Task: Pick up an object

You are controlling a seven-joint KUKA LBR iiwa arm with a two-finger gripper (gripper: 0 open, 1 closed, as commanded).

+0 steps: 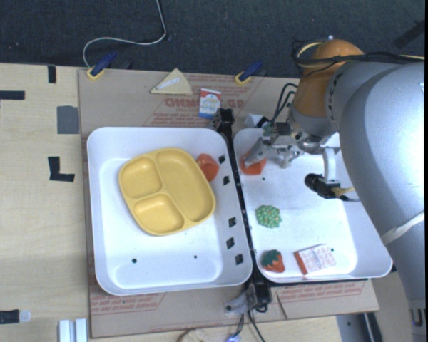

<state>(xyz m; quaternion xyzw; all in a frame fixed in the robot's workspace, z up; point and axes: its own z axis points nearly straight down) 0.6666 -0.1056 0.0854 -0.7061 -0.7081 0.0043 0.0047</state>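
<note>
Camera view: gripper hovering in the right bin, jaw state impossible to tell, orange object lying directly under its tip, green ball sitting below it, yellow tray resting leftward.

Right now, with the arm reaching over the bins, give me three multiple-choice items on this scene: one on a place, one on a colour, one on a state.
1. Where does the yellow divided plate lie?
A. left bin
B. right bin
C. on the cardboard outside the bins

2. What colour is the bumpy ball in the right bin?
A. blue
B. green
C. white

3. How does the claw stand?
A. parked beyond the bench
B. over the left bin's middle
C. low over the right bin's far corner, by an orange piece

Answers: 1 A, the plate rests inside the left bin. 2 B, it looks plainly green. 3 C, its tip sits right by the orange piece there.
</note>
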